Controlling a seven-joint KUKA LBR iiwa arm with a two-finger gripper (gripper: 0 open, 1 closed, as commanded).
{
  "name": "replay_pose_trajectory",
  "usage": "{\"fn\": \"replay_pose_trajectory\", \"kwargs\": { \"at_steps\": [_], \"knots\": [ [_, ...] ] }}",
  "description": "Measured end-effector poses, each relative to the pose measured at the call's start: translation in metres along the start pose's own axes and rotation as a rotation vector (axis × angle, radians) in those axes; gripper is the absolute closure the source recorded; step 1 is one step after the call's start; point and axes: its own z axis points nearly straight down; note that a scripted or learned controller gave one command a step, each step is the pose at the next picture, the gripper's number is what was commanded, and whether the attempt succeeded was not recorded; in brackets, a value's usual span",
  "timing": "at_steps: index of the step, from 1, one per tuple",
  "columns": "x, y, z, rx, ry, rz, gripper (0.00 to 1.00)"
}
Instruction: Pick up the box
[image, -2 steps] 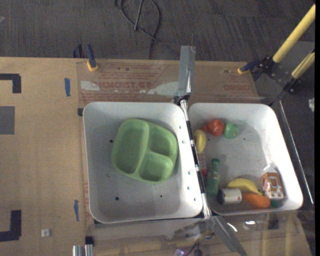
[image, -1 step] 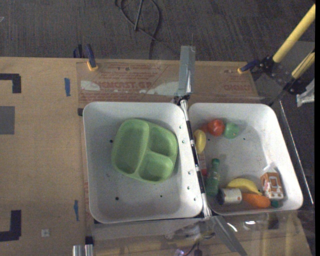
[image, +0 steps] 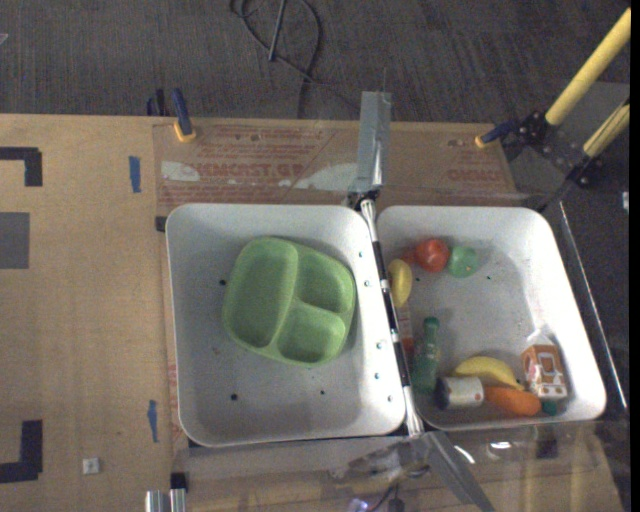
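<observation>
The box (image: 545, 370) is a small orange and white carton lying near the front right corner of the right bin (image: 510, 225). It sits beside an orange carrot-like piece (image: 516, 401) and a yellow banana (image: 487, 369).
The right bin also holds a small can (image: 461, 391), a green bottle (image: 427, 354), a red tomato (image: 432, 254), a green round fruit (image: 463, 261) and a yellow piece (image: 400, 282) by the left wall. A green divided plate (image: 290, 299) lies in the left bin (image: 200, 390).
</observation>
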Motion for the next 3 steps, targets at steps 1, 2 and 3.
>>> {"fn": "replay_pose_trajectory", "kwargs": {
  "at_steps": [1, 2, 3],
  "knots": [
    [0.025, -0.05, 0.011, 0.01, 0.004, -0.07, 1.0],
    [-0.036, -0.023, 0.011, 0.007, 0.0, 0.545, 1.0],
    [-0.035, -0.022, 0.001, 0.005, -0.001, 0.542, 1.0]
  ]
}}
